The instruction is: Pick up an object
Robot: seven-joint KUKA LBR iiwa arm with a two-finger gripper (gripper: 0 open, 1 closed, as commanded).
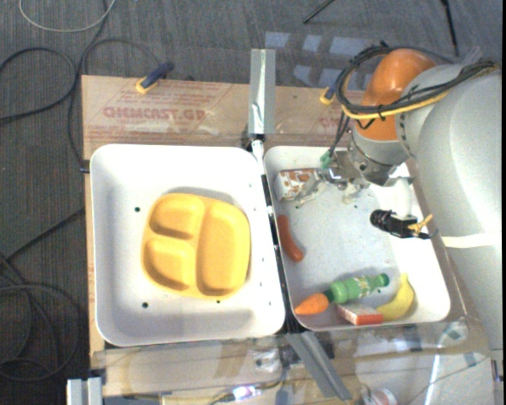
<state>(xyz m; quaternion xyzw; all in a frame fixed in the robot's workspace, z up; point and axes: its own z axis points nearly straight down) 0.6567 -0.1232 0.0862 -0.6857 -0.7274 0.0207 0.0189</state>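
Brown packet (295,183), just beside pincer (336,178)

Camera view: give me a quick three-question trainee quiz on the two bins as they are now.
1. True or false: the yellow tray lies in the left bin.
2. Which thing lies right beside the banana? A) green bottle B) spoon C) cup
3. Fill in: the gripper hangs over the far end of the ___ bin.
Key: 1 true; 2 A; 3 right.
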